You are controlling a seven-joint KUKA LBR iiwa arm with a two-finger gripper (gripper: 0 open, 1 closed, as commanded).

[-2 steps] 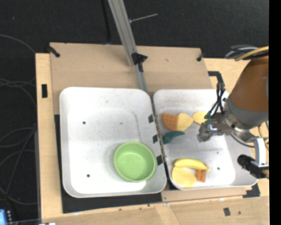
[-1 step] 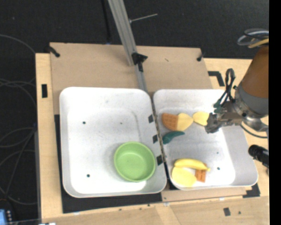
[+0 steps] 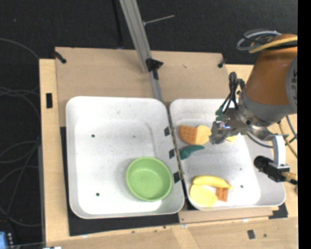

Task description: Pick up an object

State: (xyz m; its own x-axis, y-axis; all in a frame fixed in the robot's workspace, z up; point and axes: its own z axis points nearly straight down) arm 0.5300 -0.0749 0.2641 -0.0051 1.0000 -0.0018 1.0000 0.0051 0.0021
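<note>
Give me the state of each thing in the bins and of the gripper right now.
Bowl: upright, in the left bin, near its front right corner.
Orange wedge: lying in the right bin, just left of the gripper.
Teal piece: lying by the divider.
Banana: lying at the front of the right bin.
Yellow disc: lying flat, beside a small orange piece.
Gripper: low over the right bin.

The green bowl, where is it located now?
In the camera view, the green bowl sits in the left bin, at its near right corner, beside the divider between the two bins.
</note>
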